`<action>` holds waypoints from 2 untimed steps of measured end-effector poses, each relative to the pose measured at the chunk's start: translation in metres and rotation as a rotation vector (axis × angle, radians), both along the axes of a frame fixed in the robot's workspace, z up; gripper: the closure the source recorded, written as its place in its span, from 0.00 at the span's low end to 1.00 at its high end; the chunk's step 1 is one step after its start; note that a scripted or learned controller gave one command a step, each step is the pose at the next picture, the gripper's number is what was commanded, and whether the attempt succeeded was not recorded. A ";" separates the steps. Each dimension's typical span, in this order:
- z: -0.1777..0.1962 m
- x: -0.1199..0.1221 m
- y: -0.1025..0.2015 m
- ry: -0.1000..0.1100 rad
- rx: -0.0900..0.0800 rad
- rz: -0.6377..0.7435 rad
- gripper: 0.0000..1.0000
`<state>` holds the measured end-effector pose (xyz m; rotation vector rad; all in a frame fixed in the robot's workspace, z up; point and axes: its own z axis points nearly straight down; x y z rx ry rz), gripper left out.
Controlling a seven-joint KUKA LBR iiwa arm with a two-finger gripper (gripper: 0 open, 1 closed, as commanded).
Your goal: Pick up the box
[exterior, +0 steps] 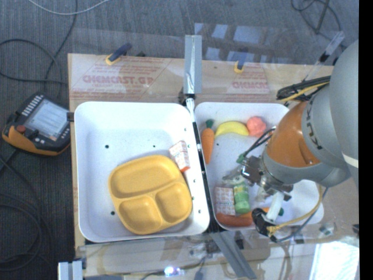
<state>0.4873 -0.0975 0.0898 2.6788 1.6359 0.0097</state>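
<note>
Box point(224, 200) — red-and-white printed carton, lying flat in the right bin point(224, 162), straight down-view from the carrot point(207, 144), past its tip. Its long axis runs roughly parallel to the carrot. The pincer point(249, 172) hangs to the carrot's right, about level with its lower end, so the box sits down and left of it, close by. One arm only, reaching in from the right. Can't tell how far the pincer is open, since the wrist hides it, and nothing is visibly held. Clutter is the problem — a green packet point(240, 198) touches the box on the side away from the carrot's line, right under the likely approach. A red-orange item point(233, 219) lies across the box's end farthest from the carrot. Banana point(232, 128) and pink ball point(256, 125) sit right of the carrot's top, out of the way. A second small carton point(179, 154) lies left of the carrot, over the wall in the left bin point(99, 133), against the yellow tray point(151, 194). I take the right-bin one as the target. Likely risk: catching the green packet too.
</note>
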 end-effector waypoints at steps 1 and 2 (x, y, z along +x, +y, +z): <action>0.000 0.000 0.000 0.000 0.000 0.000 0.00; 0.000 0.000 0.000 0.000 0.000 0.000 0.00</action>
